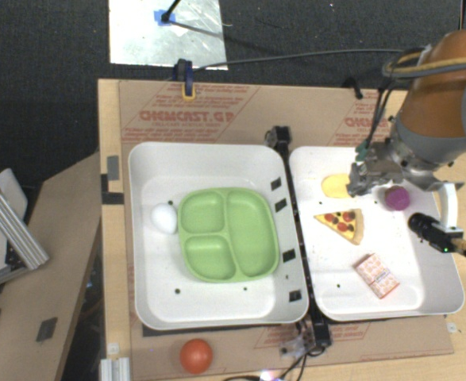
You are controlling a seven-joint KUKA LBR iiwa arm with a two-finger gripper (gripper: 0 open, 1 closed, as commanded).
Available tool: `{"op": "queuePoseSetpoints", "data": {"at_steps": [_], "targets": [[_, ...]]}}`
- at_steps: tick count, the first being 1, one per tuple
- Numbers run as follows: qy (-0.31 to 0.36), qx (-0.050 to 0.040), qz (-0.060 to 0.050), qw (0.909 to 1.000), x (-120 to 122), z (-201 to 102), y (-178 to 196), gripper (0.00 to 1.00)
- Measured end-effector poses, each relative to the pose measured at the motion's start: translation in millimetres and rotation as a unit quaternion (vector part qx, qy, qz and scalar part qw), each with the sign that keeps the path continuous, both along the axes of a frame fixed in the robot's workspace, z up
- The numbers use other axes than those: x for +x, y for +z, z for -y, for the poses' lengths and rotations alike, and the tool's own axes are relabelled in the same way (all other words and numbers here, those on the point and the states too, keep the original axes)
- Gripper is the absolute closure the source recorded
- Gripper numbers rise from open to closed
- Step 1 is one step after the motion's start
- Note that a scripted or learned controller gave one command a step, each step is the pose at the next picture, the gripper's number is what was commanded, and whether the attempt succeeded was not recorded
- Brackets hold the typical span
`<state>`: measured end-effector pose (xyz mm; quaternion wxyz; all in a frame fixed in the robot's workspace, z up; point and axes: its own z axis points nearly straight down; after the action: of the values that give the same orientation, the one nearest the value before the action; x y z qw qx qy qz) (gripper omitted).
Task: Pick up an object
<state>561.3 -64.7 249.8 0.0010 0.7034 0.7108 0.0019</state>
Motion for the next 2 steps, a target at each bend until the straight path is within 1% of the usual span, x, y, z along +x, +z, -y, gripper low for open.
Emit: {"op": "queuePoseSetpoints", "data": {"at_steps": [1, 2], "targets": [[-0.001, 0.0000, -0.001, 1.0000, 21.5, -45.7, -10.3, 1.00], [-0.001, 0.0002, 0.000, 1.0000, 34.6, -90.1, -6.2, 1.00]]}}
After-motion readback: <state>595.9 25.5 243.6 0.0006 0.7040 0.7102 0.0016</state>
